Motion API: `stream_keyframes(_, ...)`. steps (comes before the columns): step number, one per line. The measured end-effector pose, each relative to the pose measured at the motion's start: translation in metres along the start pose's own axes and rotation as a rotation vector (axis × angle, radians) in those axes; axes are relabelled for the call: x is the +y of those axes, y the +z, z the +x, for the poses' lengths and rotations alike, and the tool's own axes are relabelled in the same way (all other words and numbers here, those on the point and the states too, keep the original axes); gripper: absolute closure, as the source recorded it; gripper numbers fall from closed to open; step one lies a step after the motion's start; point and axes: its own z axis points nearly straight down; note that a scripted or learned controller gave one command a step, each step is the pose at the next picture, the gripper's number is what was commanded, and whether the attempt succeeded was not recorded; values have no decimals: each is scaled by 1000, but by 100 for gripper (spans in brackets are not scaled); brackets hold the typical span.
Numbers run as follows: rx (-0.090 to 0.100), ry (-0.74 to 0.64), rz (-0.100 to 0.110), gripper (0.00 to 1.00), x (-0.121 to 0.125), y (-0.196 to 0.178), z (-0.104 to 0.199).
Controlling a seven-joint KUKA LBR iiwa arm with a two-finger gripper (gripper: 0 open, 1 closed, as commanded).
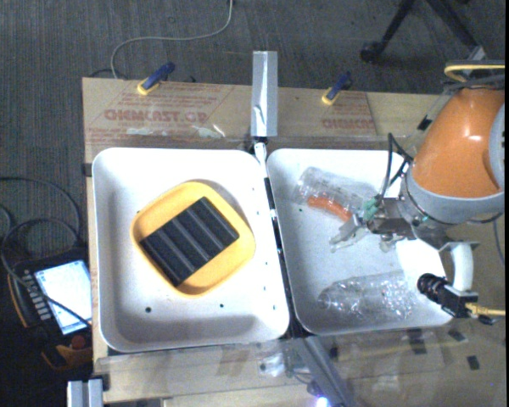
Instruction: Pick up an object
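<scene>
I hover my gripper (349, 231) in the right bin (305, 303), just below the clear packet (327, 192), because it lies nearest; whether my fingers are parted, I cannot tell.

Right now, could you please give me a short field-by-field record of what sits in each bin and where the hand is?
left bin: yellow tray with black ribbed insert, lying at a slant
right bin: clear plastic packet with orange item at the far side; crumpled clear plastic bag at the near side
hand: over the right bin, between the two clear items
hand fingers: cannot tell
object lifted: none visible
</scene>
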Motion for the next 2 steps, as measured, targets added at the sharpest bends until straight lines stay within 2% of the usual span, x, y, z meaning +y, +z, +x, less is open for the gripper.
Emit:
stream_keyframes(1, 0, -40, -2, 0, 68, -17, -16)
stream_keyframes(2, -3, -76, -6, 0, 113, 66, -52)
